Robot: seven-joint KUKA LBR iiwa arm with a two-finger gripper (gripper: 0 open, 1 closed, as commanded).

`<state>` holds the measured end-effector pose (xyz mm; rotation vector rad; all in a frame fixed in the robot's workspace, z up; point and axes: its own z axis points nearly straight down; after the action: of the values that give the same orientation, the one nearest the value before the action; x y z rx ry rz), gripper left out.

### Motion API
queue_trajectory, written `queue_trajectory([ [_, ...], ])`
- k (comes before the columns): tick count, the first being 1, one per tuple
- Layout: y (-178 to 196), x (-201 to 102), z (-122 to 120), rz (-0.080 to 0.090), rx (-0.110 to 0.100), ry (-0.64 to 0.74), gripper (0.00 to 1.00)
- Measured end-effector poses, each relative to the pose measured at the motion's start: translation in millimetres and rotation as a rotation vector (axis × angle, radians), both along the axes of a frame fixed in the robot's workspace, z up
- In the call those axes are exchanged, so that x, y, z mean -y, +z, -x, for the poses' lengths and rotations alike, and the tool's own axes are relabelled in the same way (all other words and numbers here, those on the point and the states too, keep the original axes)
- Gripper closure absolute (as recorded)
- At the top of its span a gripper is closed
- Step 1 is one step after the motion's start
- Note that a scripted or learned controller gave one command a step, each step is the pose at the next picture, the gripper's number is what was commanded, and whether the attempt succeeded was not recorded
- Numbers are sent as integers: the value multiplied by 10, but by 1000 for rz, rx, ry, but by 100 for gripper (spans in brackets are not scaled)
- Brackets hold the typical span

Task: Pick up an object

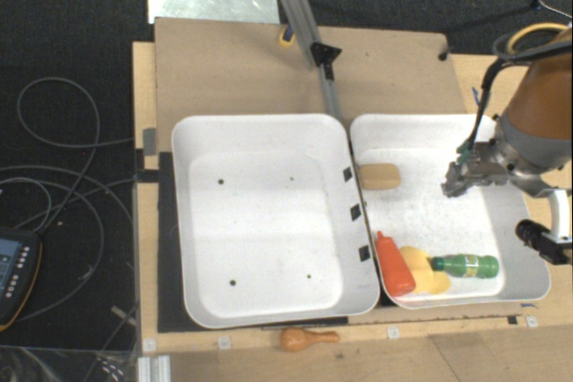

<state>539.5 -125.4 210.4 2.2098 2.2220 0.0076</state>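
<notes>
My gripper (pixel 455 181) hangs over the right bin (pixel 421 131), near its right side, with nothing seen in it. A tan block (pixel 380 176) lies by the bin's left wall, well to the left of the gripper. Along the front wall rest an orange-red bottle (pixel 394 265), a yellow object (pixel 423 268) and a green bottle (pixel 466 265) lying on its side. These three sit below and slightly left of the gripper.
The left bin (pixel 192 192) stands beside the right one, joined by black clips (pixel 355 212). A small brown object (pixel 309 337) lies on the bench in front of the bins. A slanted metal pole (pixel 303 9) crosses the back of the bench.
</notes>
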Motion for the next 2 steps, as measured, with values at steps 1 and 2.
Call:
queue_trajectory([
  [1,638,-44,-26,0,1,1,100],
  [2,723,-43,-36,-1,-5,0,100],
])
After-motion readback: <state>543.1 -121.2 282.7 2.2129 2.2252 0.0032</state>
